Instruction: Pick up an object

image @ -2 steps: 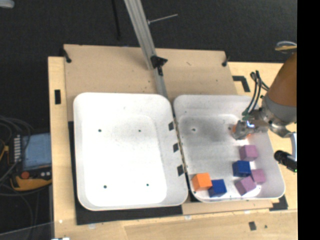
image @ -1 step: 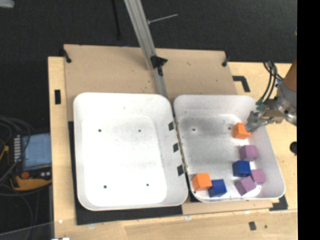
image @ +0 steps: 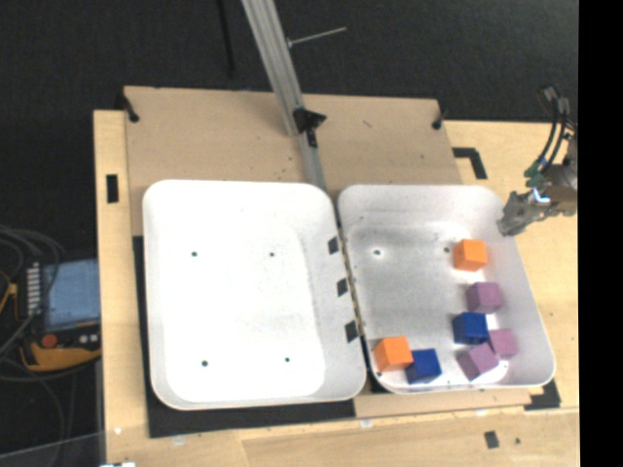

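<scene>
Fixed overhead slant on both bins

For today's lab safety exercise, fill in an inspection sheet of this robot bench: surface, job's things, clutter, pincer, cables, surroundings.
Surface: wooden bench bearing left bin and right bin, side by side.
Job's things: in the right bin, two orange blocks, two blue blocks, three purple blocks.
Clutter: nothing seen.
Pincer: pincer at the right bin's upper right corner, nothing seen between its fingers.
Cables: dark cables left of the bench.
Surroundings: handheld controller at left; metal post behind the bins.
</scene>
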Motion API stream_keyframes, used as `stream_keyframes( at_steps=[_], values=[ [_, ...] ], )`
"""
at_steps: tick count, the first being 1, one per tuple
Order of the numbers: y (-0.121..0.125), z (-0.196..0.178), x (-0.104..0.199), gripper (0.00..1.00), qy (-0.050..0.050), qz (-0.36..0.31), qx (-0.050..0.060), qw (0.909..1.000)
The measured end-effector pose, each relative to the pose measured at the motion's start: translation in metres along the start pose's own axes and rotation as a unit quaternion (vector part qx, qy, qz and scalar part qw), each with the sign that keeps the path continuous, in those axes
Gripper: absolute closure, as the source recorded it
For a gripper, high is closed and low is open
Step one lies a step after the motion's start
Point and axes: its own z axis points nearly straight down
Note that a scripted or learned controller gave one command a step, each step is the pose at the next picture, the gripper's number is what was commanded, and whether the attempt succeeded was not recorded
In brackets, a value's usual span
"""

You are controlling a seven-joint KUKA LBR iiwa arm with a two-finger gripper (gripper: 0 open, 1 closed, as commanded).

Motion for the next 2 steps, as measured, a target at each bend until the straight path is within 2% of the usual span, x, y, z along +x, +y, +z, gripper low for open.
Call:
stream_keyframes(
  at_steps=[2],
  values=[
    [0.002, 0.003, 0.100, 1.00, 0.002, -0.001, 0.004, 1.0000]
  ],
)
